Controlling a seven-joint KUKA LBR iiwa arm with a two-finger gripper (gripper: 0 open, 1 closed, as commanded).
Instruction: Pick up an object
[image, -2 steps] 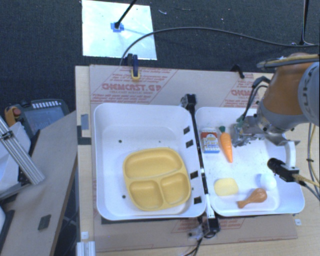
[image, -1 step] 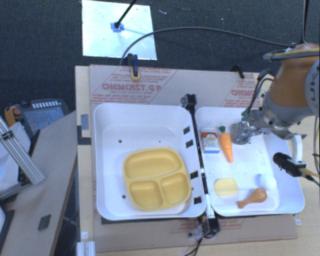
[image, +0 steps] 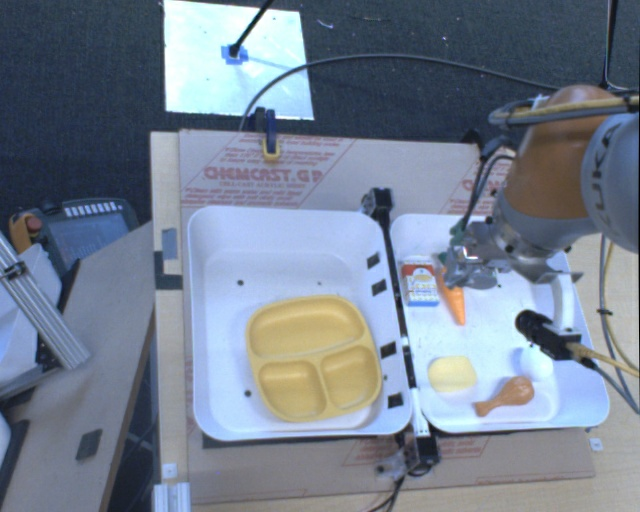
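Observation:
The right bin holds several small items. An orange carrot lies near its middle, next to a small orange-and-white carton by the left wall. Toward the front sit a pale yellow round piece, a tan drumstick and a white egg. My gripper hangs just over the carrot's upper end, close to the carton; whether it touches the carrot is unclear. The arm's orange band rises behind it.
The left bin bears a yellow three-compartment tray. A black divider with clips runs between the bins. A black cable fitting lies over the right bin's right side. Cardboard lies under both bins.

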